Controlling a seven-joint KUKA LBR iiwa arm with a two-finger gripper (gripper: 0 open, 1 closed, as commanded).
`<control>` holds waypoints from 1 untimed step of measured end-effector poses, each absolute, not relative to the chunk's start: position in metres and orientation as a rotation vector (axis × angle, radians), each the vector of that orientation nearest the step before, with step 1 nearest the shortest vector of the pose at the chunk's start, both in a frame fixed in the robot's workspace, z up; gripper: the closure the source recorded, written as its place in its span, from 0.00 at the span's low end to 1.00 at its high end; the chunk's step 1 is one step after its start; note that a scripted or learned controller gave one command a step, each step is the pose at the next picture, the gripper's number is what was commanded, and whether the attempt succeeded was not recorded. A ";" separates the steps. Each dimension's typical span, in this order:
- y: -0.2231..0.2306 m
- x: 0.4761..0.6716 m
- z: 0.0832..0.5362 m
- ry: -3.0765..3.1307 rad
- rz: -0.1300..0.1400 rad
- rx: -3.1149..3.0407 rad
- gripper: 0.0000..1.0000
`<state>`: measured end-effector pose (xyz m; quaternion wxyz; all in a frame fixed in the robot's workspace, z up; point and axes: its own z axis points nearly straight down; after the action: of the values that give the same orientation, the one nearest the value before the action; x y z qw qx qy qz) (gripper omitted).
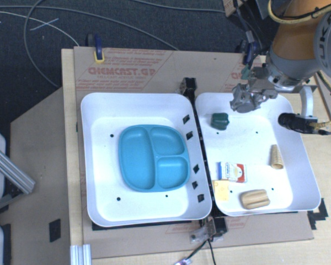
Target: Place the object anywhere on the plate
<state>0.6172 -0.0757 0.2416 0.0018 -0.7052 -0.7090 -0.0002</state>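
You have one blue divided plate (153, 157) centre-left; right bin (298, 164): one green block (219, 121), one carton (231, 171), two wooden pieces (254, 199); gripper (246, 102) upper right, jaw state unclear.

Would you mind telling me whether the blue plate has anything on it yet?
Empty: the blue plate shows bare compartments; the green object sits in the right bin.

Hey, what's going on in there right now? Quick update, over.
Gripper hovering over right bin, near green block. Blue plate in left bin. Nothing blocking the path between.
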 end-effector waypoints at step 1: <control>-0.032 0.606 0.235 -2.223 0.002 -2.214 1.00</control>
<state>0.6057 -0.0320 0.2346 0.0020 -0.7057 -0.7085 0.0006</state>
